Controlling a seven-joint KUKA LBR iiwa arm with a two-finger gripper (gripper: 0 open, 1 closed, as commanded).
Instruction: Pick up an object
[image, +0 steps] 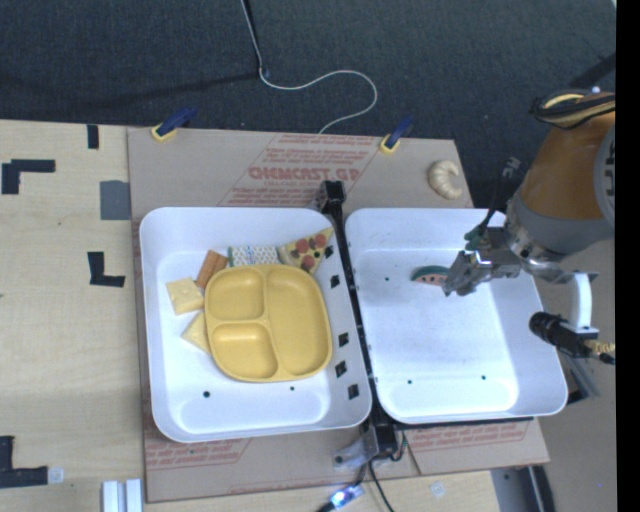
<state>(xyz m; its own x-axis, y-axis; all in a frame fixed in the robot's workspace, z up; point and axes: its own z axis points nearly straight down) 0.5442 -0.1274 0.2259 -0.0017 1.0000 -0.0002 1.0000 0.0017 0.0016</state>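
A small green and red toy piece (431, 275) lies on the floor of the right bin (440, 380), in its far half. My gripper (464, 279) hangs low right beside the piece, at its right end, and seems to touch it. The grey arm with its orange band (565, 175) reaches in from the right over the bin's far right corner. The gripper's own body hides the spot where it meets the piece.
The left bin (165, 350) holds a yellow divided plate (268, 322) with several flat toy foods tucked along its far and left sides, such as a cracker (185, 295) and a pizza slice (310, 248). A beige lump (448, 178) lies on the cardboard behind the right bin.
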